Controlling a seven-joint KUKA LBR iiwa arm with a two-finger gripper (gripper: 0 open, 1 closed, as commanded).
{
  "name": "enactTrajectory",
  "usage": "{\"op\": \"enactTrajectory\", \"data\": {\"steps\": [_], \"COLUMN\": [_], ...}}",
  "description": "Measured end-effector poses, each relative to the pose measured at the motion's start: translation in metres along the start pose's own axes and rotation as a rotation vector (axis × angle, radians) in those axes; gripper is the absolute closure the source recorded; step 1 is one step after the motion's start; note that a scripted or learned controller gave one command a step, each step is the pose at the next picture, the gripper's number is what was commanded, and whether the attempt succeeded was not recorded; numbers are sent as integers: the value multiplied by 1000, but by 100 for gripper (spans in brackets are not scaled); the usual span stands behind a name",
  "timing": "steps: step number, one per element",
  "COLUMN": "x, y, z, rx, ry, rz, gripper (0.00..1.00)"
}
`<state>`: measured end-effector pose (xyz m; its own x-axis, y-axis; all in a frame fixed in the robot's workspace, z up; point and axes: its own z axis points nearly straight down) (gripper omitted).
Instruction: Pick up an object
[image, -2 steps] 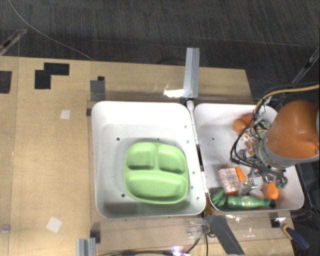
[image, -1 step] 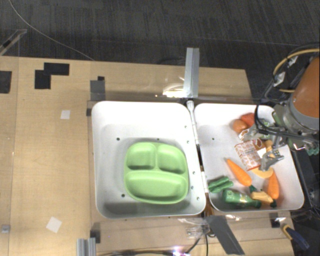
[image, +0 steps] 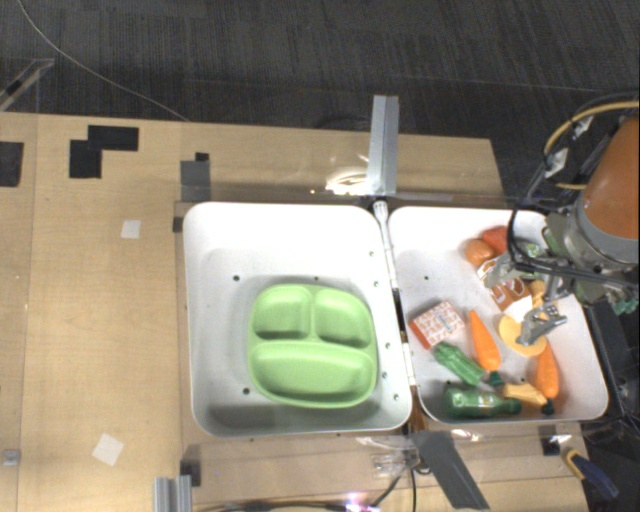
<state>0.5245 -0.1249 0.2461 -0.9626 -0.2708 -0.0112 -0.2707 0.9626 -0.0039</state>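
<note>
**Inspector A:** We find the gripper (image: 541, 322) low over the right bin (image: 430, 245), at the right of the frame. Its fingers look slightly parted with nothing between them, so we record it as open and empty.

**Inspector B:** Agreed. The nearest object is a carrot (image: 547, 371), just below the gripper toward the lower right, its long axis running up and down the frame. A second carrot (image: 484, 341) lies to the gripper's left, tilted the same way.

**Inspector A:** A yellow piece (image: 522, 333) sits directly beneath the fingers. In our judgement the shortest move is downward onto it, or a short shift toward the frame's lower edge for the carrot.
</note>
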Motion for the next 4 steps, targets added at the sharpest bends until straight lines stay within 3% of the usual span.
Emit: {"op": "enactTrajectory", "data": {"steps": [1,2,3,4], "x": [-34,19,14,-56], "y": [4,11,11,40], "z": [145,154,141,40], "rx": [3,5,10,1], "ry": [-12,-13,-25,-7], "rz": [-40,-59,-65,-44], "gripper": [0,0,100,100]}}
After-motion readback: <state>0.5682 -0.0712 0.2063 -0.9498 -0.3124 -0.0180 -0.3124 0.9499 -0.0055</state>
